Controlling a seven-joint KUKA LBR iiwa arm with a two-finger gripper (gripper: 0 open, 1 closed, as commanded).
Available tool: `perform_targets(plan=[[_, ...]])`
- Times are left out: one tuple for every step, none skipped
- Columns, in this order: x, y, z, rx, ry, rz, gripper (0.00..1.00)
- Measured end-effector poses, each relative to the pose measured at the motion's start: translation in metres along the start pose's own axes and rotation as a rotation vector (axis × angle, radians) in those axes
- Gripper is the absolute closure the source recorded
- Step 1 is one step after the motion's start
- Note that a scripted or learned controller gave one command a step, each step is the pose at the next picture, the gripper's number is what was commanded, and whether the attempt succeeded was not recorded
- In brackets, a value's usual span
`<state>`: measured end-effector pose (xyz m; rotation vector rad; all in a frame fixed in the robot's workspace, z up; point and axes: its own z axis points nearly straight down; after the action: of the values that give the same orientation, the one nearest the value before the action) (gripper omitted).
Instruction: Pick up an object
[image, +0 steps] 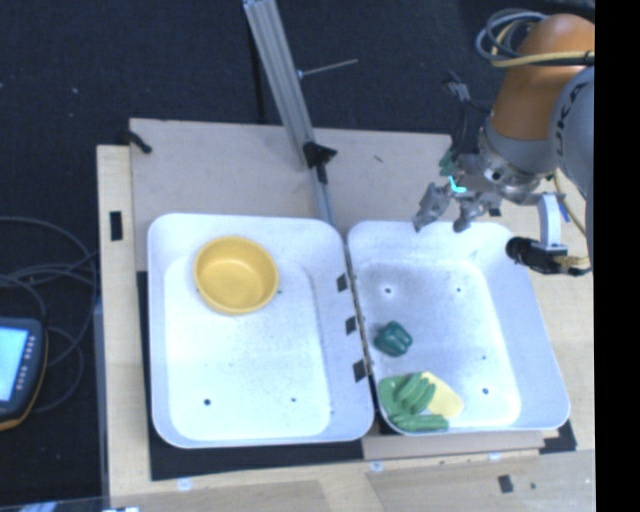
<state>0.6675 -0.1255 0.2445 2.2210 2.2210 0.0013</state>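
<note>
Jaws (446, 221) hung spread, nothing between them, above right bin's (520, 300) far rim. Arm (535, 90) angled in from right. Rounded dark-green object (392, 338) sat mid-bin; ridged green piece (407, 395) touched yellow lump (443, 397) near corner.

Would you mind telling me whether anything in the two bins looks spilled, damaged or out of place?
Nothing stands out. The yellow bowl sits upright in the left bin; the green pepper and green-and-yellow items lie in the right bin.

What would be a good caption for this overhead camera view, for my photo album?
Robot gripper hovers over the right bin's far edge; green toys lie near its front, a yellow bowl in the left bin.
</note>
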Motion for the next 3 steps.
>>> perform_targets(plan=[[0.0,0.0,0.0,0.0,0.0,0.0,0.0],[0.002,0.009,0.053,0.005,0.0,0.0,0.0],[0.009,0.009,0.097,0.004,0.0,0.0,0.0]])
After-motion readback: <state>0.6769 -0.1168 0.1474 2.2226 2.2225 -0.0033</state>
